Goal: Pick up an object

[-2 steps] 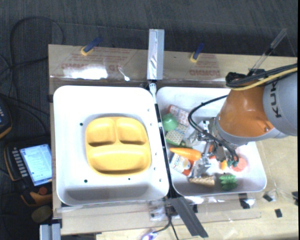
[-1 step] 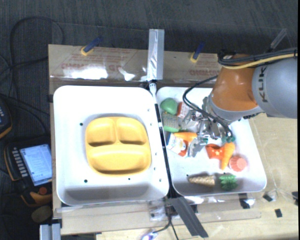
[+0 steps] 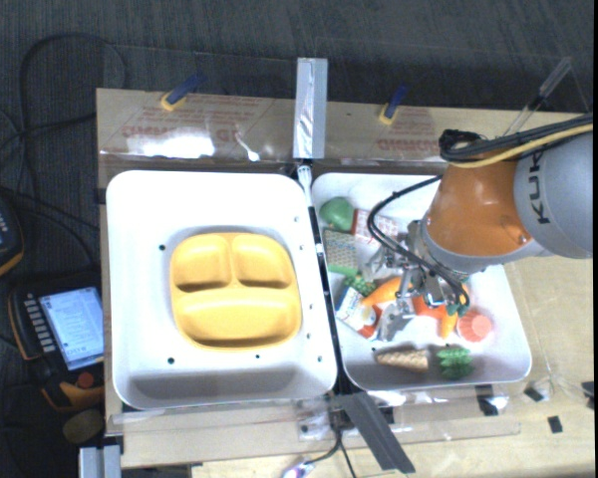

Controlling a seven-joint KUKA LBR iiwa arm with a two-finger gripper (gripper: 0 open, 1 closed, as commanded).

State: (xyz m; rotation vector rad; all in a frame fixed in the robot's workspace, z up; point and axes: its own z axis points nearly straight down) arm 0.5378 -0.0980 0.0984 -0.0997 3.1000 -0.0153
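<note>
My gripper (image 3: pixel 407 302) reaches down from the orange-banded wrist (image 3: pixel 475 212) into the middle of the right bin (image 3: pixel 513 361). It sits over a pile of toy food, right at an orange carrot-like piece (image 3: pixel 383 292). A green round toy (image 3: pixel 335 210) lies at the bin's back left. A waffle cone (image 3: pixel 403 358) and a green broccoli piece (image 3: pixel 455 361) rest near the front wall. A red-orange round toy (image 3: pixel 475 327) lies just right of the gripper. The arm hides part of the pile.
The left bin (image 3: pixel 130 267) holds a yellow divided tray (image 3: pixel 236 287). A ridge (image 3: pixel 319 267) separates the two bins. Black cables (image 3: pixel 478 145) loop over the arm. A metal bracket (image 3: pixel 311 108) stands behind the bins, and handheld devices (image 3: pixel 65 332) lie left of the bench.
</note>
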